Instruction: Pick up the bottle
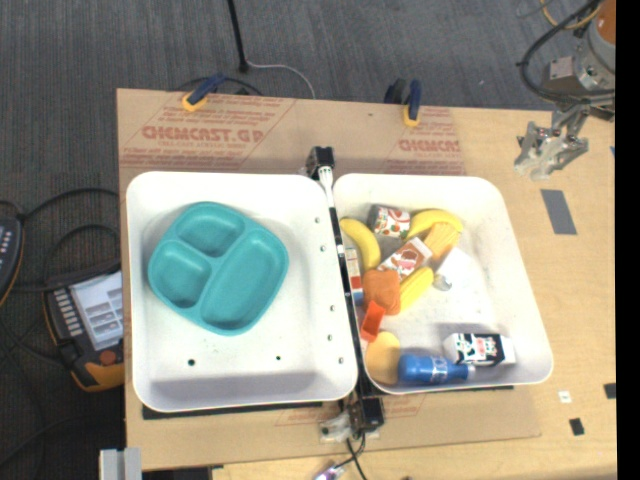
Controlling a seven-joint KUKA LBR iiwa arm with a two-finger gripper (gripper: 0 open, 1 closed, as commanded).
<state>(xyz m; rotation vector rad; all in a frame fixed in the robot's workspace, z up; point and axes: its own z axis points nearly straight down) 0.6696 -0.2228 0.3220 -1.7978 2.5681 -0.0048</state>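
Note:
A blue bottle lies on its side at the front of the right bin, between a yellow round piece and a small black-and-white milk carton. My gripper hangs over the bare bench beyond the bin's far right corner, well away from the bottle. Its fingers look spread, with nothing between them.
The right bin also holds bananas, a snack box, a can and orange toy food, crowded on its left side. A teal divided plate lies in the left bin. Clamps grip the board's far edge.

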